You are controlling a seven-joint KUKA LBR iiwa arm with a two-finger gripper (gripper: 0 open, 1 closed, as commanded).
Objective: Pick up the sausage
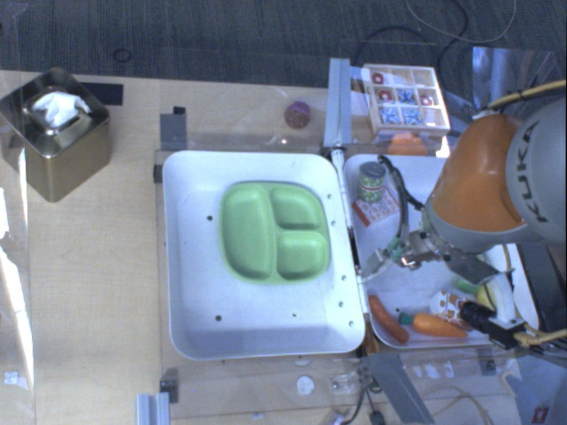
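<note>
Right bin (383, 333) — arm (483, 189) overhead, sausage (388, 318) below

Left of the jaws, a green divided tray (273, 232) sits in the left white bin (190, 326). Just below them lies a carrot (438, 326); above, a small can (372, 182) over a red packet (377, 211). Far left on the surface (80, 308), a tissue box (55, 145).

The reddish-brown sausage (388, 319) lies slantwise at the right bin's (383, 336) front-left corner.
</note>
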